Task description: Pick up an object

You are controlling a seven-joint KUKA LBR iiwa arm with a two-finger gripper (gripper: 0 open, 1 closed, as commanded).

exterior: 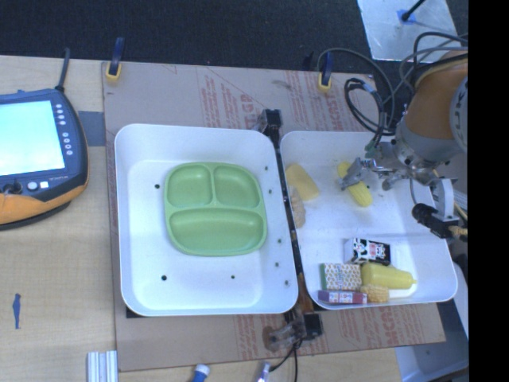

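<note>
My gripper (359, 178) hangs low over the upper middle of the right bin (425, 249), reaching in from the right. A small yellow object (362, 196) lies directly under and against it, and another yellow bit (343, 168) shows just to its left. Whether either piece is held cannot be made out. A pale yellow item (302, 183) rests by the bin's left wall. At the front of the bin sit a black-and-white carton (370, 251), a patterned box (342, 276), a yellow piece (388, 277) and a thin pink bar (342, 297).
The left bin (139, 237) holds a green divided plate (215, 209). A teach pendant (36, 150) lies on the bench at far left. Black cables (374, 94) loop behind the right bin, above the arm's orange band (437, 94).
</note>
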